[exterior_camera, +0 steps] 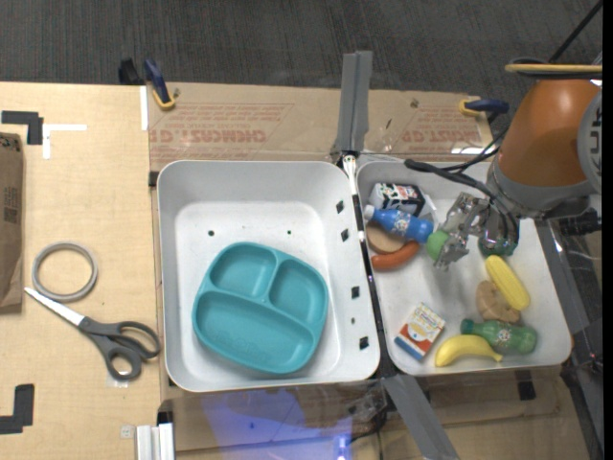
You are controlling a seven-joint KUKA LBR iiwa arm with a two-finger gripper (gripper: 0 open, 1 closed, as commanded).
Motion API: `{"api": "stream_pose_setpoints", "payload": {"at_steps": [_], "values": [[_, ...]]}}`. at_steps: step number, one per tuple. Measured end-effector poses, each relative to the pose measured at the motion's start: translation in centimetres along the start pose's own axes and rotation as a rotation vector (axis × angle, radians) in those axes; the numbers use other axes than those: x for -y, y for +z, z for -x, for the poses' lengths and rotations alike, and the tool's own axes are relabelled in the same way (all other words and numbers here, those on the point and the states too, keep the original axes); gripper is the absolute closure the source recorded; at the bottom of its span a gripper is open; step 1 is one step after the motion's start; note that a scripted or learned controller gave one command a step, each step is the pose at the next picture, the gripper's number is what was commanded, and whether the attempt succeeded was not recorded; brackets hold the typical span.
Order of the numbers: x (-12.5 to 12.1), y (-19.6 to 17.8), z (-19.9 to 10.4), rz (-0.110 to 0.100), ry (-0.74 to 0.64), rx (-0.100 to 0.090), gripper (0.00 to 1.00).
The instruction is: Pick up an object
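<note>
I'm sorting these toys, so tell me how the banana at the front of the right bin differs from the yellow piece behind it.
The banana is curved and lies crosswise beside the green bottle; the yellow piece is straighter, thicker and slanted. The banana has a dark tip; the yellow piece looks plain. Both are yellow.

Single fixed camera above bench, slanted down, both bins in frame.

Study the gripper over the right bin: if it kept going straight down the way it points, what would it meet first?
The gripper points down into the right bin. Most likely it meets the small green object just beside its fingertips, or the bare bin floor next to it; depth is hard to judge from this slanted view.
</note>
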State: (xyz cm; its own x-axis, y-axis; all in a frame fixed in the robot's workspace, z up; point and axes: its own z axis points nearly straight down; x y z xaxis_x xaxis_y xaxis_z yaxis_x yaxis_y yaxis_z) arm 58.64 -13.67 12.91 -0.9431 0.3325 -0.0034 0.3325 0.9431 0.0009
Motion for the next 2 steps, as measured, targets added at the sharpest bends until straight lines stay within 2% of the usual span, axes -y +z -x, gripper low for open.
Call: {"api": "stream_pose_setpoints", "payload": {"at_steps": [1, 2], "values": [[0.0, 0.0, 0.0, 0.000, 0.000, 0.000, 0.00], [-4.7, 3.7, 1.3, -0.001, 0.107, -0.003, 0.00]]}}
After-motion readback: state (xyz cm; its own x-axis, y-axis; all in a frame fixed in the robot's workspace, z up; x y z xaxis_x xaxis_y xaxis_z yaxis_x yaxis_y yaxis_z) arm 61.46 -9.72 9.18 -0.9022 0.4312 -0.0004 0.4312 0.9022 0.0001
